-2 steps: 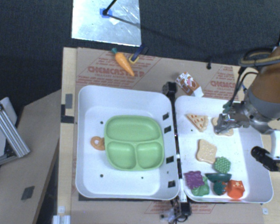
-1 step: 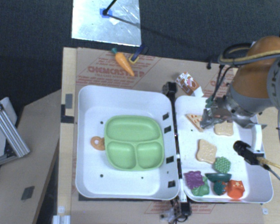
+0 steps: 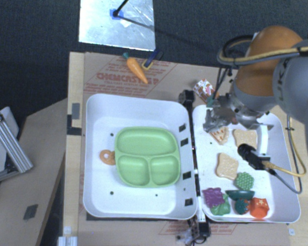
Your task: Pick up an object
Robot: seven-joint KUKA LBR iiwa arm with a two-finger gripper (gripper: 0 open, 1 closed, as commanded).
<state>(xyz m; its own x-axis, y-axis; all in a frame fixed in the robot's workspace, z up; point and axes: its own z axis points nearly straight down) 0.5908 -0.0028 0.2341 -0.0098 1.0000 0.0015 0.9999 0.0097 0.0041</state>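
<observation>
Over the right bin, I hold my jaws directly above the waffle wedge; jaw opening cannot be determined.

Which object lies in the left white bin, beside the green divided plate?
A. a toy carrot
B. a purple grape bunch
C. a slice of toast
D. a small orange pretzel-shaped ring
D: the small orange pretzel-shaped ring lies on the floor of the left white bin, just left of the green divided plastic plate.
</observation>
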